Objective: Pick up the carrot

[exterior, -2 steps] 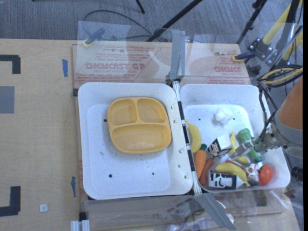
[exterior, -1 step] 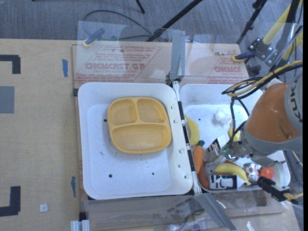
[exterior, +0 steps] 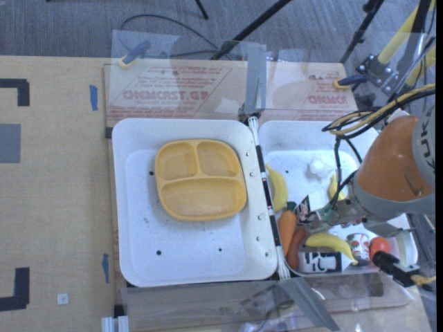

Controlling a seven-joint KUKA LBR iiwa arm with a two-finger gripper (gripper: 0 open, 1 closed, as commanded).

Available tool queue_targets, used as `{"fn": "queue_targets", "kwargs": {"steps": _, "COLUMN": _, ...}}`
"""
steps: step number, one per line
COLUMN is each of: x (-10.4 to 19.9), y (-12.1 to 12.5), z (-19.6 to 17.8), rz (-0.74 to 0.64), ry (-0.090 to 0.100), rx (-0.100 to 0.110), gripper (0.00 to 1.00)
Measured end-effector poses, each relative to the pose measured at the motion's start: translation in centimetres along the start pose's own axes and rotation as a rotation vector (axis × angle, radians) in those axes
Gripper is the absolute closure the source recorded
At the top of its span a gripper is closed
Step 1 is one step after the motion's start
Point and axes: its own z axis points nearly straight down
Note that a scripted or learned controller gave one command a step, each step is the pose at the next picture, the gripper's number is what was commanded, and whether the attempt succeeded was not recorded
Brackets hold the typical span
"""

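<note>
Grey arm with orange band (exterior: 391, 168) reaching in from the right over the right white bin (exterior: 297, 135), gripper (exterior: 325, 216) low among the clutter there. Orange tapered carrot (exterior: 286, 228) beside yellow bananas (exterior: 331, 241). Yellow three-compartment plate (exterior: 201, 179) in left white bin (exterior: 131, 206).

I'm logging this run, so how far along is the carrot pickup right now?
Done: the arm is over the right bin, gripper down among the items. In hand: nothing visible; the carrot lies by the bin's left wall beside a banana. Left: grasp and lift.
</note>
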Motion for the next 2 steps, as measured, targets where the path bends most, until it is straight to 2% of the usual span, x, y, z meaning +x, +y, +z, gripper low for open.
{"fn": "queue_targets", "kwargs": {"steps": 1, "x": 3.4, "y": 0.5, "z": -7.7, "rz": 0.235, "ry": -0.001, "rx": 0.002, "gripper": 1.00}}
{"fn": "queue_targets", "kwargs": {"steps": 2, "x": 18.3, "y": 2.8, "z": -7.6, "rz": 0.416, "ry": 0.000, "rx": 0.004, "gripper": 1.00}}
